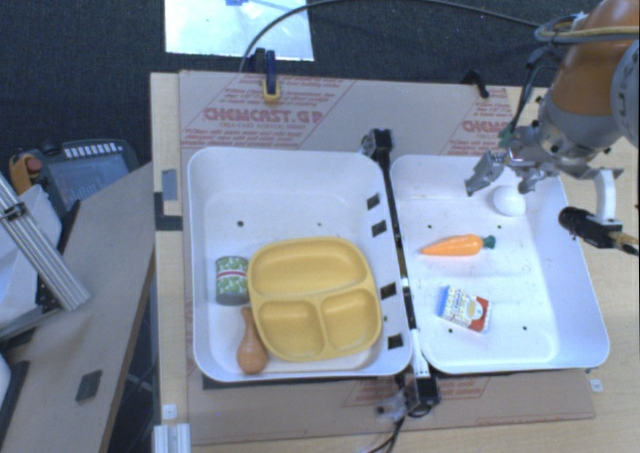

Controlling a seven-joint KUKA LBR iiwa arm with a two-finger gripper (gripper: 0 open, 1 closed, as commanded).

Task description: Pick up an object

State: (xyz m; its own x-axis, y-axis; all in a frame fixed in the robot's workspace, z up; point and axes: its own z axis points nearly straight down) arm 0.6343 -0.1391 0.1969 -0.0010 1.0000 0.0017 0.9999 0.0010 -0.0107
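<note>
Starting at your left, the left bin (210, 181) holds a small green can (232, 280) standing against the yellow divided plate (315, 297), with a wooden spoon-like piece (250, 345) lying at the plate's lower left corner. A black divider (392, 241) runs between the two bins. In the right bin (570, 331) you see a small juice carton (464, 308) lying flat near the front, an orange carrot (456, 246) above it with its green end pointing right, and a white egg (509, 201) near the back. The claw (508, 169) hangs at the bin's back edge with its fingers spread apart and nothing between them. The egg sits just below the claw's right finger, close to it; you cannot tell whether they touch.
</note>
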